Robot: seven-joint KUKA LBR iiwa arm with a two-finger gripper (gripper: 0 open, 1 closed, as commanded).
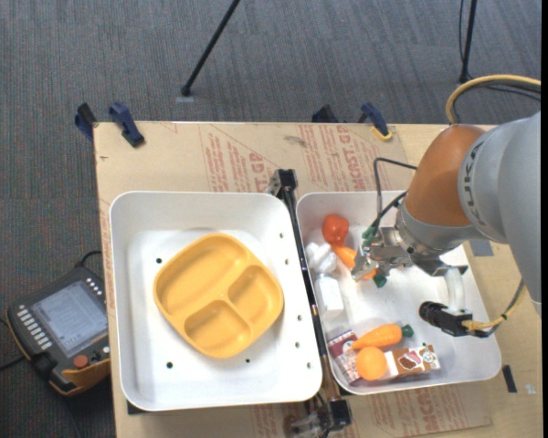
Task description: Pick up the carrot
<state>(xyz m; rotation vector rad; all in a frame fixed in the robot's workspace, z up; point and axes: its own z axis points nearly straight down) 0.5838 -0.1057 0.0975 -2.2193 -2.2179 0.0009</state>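
Judged to be at the approach step, with no grasp made. Reaching in over the right bin (490, 354) by way of the grey and orange arm (457, 190), with the tool (373, 268) low over the bin's middle, just beside a small orange piece (347, 256) and below a red tomato-like thing (335, 227). Cannot tell whether the tool is released or clenched, since its tip is too small and cluttered to read; nothing seen gripped in it. Looking for the carrot (380, 337): found toward the near end of the same bin, lying on its side with the green top pointing right, apart from the tool and touching or nearly touching the carton (411, 360) and the round orange fruit (372, 364) just below it. Also in that bin, white items (329, 293) along the left wall. Off to the left, on the same worktop (210, 153), the other bin (128, 336) holding a yellow divided tray (218, 293), of no part in this job. Next, probably: lift a little, travel toward the bin's near end, stop above the carrot's orange body, turn to close across its narrow width rather than along it, then descend. Worth taking care to miss the carton and the fruit crowding one side, and not to mistake the nearby orange piece for the target.
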